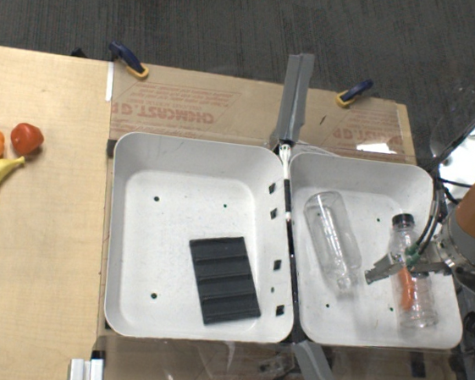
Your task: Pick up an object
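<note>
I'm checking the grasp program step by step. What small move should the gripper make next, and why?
Probably a short descent straight down onto the small clear bottle. The gripper sits right over it in the right bin, and nothing shows the bottle held between its fingers. The larger clear bottle lies apart, to its left in the view.

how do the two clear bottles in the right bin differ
The left bottle looks bare and clear throughout; the right bottle has a dark cap and something orange-red on it. The left bottle lies apart from the arm, while the right bottle lies under the end effector. Both are transparent, lying on their sides in the right bin.
</note>
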You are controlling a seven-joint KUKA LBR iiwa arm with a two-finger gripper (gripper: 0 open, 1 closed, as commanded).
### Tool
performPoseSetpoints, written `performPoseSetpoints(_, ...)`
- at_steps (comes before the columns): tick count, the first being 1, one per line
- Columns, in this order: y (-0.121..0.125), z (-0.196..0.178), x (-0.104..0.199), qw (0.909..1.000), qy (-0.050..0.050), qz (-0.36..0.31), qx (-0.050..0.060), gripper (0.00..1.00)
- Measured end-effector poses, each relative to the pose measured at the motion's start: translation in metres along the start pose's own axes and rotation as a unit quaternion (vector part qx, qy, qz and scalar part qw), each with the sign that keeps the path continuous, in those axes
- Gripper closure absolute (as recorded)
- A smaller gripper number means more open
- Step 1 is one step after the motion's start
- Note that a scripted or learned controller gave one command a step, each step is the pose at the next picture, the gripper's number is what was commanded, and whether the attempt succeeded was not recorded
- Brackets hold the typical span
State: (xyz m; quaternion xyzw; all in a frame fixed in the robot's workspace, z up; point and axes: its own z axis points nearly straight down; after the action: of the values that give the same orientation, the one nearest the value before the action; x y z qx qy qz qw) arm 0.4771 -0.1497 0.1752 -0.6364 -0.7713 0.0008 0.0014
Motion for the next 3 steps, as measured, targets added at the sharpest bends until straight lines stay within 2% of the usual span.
performPoseSetpoints(1, 0.008, 0.055, -0.048, 0.9993, -0.001, -0.037, -0.002, 0.00)
performPoseSetpoints(2, 0.029, 0.084, -0.041, 0.9967, -0.001, -0.081, -0.001, 0.00)
performPoseSetpoints(3, 0.030, 0.073, -0.043, 0.9968, -0.001, -0.079, -0.003, 1.00)
